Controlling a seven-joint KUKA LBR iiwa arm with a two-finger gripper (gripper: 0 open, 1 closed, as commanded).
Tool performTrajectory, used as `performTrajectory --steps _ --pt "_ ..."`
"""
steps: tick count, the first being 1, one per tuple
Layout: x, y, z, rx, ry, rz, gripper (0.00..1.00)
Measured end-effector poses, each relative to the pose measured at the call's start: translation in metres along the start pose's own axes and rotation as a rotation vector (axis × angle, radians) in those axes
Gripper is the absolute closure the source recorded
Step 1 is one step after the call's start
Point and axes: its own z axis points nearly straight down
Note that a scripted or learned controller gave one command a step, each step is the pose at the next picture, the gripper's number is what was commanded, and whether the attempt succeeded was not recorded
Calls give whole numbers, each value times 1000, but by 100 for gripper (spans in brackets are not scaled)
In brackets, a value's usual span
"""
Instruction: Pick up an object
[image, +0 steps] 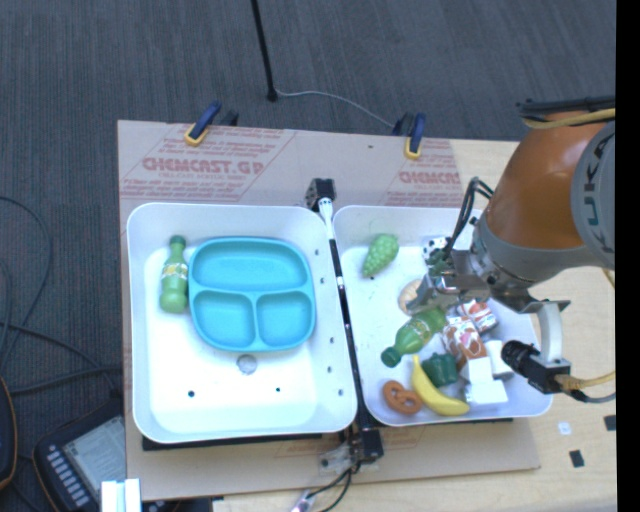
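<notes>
Overall, the bench carries two shallow white bins side by side, and the grey arm with its orange band reaches in from the right over the right bin. The left bin holds a light blue divided tray with three compartments, lying flat near the bin's middle, and a small green bottle just beside the tray's left edge, its long axis running near to far with the cap at the far end. In the right bin the nearest graspable item to the tool is a dark green bottle; it lies on its side, long axis running diagonally, one end toward the bin's near left and the other toward the gripper. The gripper sits low over the bin, directly beside that bottle's upper end; whether its jaws are parted or closed, or touching anything, I cannot tell, as the wrist housing covers them. A pale green bumpy fruit lies apart toward the far left of this bin. Near the front lie a yellow banana, curved, and an orange pretzel-like piece just beside it, with a red-and-white packet and a white block close by.
</notes>
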Motion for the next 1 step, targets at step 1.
performTrajectory --steps 1 --pt "1 1 -9 0 0 -1 100"
